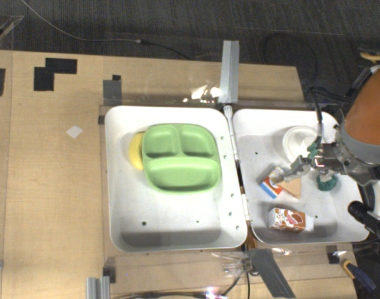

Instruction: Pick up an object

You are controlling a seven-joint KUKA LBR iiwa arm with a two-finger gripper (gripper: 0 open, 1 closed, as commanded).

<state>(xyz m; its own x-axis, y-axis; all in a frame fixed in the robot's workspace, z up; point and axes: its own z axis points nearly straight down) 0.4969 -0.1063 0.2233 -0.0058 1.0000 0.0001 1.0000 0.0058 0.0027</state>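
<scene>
The gripper (288, 172) is hanging low in the right bin (265, 224), whether grasping, I cannot tell. Just beside it is lying a small carton (272, 186), looking light, crushable; its flat sides seem safest.

In the left bin (121, 185) a green divided tray (179, 156) takes up the middle and far part, with a yellow object (135, 151) tucked against its left edge; the near strip of floor lies open; in the right bin (339, 220) the arm (367, 123) overhangs the right side; a white cup (298, 141), a small carton (271, 186), what may be a tan wedge (293, 189) and a brown packet (290, 219) crowd the centre; the far-left corner is bare.
</scene>
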